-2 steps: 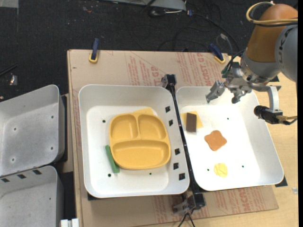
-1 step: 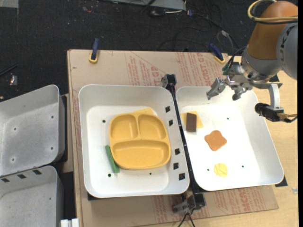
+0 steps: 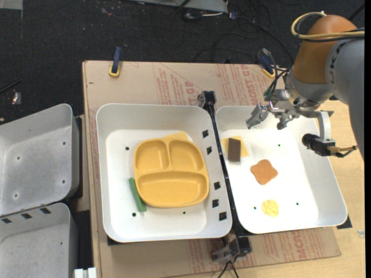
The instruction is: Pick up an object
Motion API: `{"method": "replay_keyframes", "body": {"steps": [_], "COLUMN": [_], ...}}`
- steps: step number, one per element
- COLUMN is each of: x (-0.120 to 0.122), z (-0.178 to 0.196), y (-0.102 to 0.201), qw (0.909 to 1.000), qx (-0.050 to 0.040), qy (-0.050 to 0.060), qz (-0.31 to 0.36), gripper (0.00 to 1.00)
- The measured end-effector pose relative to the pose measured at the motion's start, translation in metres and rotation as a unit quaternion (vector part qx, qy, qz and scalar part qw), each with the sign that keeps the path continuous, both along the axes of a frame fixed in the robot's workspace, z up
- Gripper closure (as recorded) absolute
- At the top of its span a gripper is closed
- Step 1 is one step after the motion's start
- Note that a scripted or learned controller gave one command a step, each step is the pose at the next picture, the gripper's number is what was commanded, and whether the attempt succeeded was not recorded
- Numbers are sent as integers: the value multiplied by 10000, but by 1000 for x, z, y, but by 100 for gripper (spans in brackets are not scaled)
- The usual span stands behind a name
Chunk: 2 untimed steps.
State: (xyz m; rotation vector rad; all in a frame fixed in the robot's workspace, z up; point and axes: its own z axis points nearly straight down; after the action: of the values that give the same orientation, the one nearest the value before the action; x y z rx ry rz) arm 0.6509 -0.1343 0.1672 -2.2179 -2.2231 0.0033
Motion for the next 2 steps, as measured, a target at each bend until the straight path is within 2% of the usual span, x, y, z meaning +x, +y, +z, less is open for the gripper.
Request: {"method": "replay_keyframes", "body": {"steps": [1,2], "x": [7,7], "z": [-58,-75], "y": [-5,-5], "qw": [10000,10000], "qx": [1,-1], "qy": [1,-9], "qz": [-8,0], "gripper": [0,0]}}
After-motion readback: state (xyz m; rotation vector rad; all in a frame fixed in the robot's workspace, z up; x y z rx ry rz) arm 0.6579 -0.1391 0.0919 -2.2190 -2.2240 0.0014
